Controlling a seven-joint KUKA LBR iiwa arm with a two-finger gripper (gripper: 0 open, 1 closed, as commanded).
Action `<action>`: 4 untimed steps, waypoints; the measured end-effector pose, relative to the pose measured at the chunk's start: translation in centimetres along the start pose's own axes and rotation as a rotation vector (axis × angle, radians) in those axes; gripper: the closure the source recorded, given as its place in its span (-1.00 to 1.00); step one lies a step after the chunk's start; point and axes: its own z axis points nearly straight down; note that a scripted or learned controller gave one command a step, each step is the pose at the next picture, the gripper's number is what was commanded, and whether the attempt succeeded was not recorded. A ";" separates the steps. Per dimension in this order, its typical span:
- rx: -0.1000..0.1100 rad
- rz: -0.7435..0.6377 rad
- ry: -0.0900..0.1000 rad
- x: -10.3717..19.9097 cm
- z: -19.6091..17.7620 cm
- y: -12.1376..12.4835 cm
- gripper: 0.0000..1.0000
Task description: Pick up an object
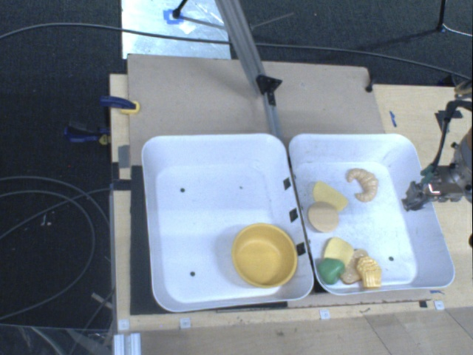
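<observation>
Down at the near edge, the yellow bowl (264,254) sits in the left bin (171,198), tucked toward that bin's 5 o'clock corner, upright with its opening facing up. It's the one thing I can make out in that bin, close to the divider where the two bins meet.

Next door, the right bin (399,161) has all the small stuff. At its 6 o'clock edge there's a little pile: a green piece (330,271) at about 7 o'clock, a pale yellow wedge (338,248) just above it and touching, and a yellow corn-looking toy (369,273) right beside them, with a tan lump squeezed in between that I honestly can't identify. Toward the middle-left of the bin there's a round beige disc (323,217), and another yellow wedge (329,196) leaning against its upper side. A croissant-shaped pastry toy (363,183) lies a bit apart at roughly 12 o'clock from the pile, curled with its open side toward the left.

The gripper (415,198) hangs over the right bin's 3 o'clock rim, well apart from all the objects. It's dark and blurry, so I cannot tell how the jaws stand, and I see nothing between them.

A grey pole (244,39) slants across the bench from 12 o'clock down to the gap between the bins.
</observation>
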 end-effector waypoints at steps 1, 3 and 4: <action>0.000 -0.001 0.000 -0.1 -5.4 0.2 1.00; 0.004 -0.006 0.004 8.5 -5.0 4.2 1.00; 0.007 -0.006 0.005 14.0 -3.4 6.2 1.00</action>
